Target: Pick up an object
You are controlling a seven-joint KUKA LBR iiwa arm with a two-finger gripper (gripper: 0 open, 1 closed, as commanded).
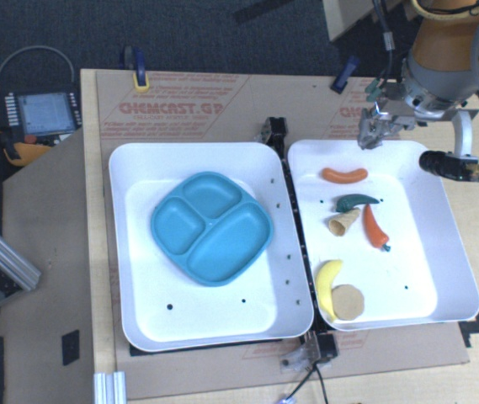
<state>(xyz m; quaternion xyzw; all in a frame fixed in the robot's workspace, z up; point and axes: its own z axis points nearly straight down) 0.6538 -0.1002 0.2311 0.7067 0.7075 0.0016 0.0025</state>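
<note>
The right bin (441,251) holds several toy foods. A sausage (343,175) lies near its far edge. Below it are a dark green pepper (356,201), a tan cone (343,222) and an orange carrot (375,228). A yellow banana (327,284) and a tan round cookie (348,301) sit at the near left corner. My gripper (372,133) hangs over the bin's far rim, above and to the right of the sausage, with nothing seen between its fingers.
The left bin (138,175) holds a blue divided plate (211,226). A black clamp (274,130) sits between the bins at the far side. A pendant with a screen (44,113) lies off the bench at the left.
</note>
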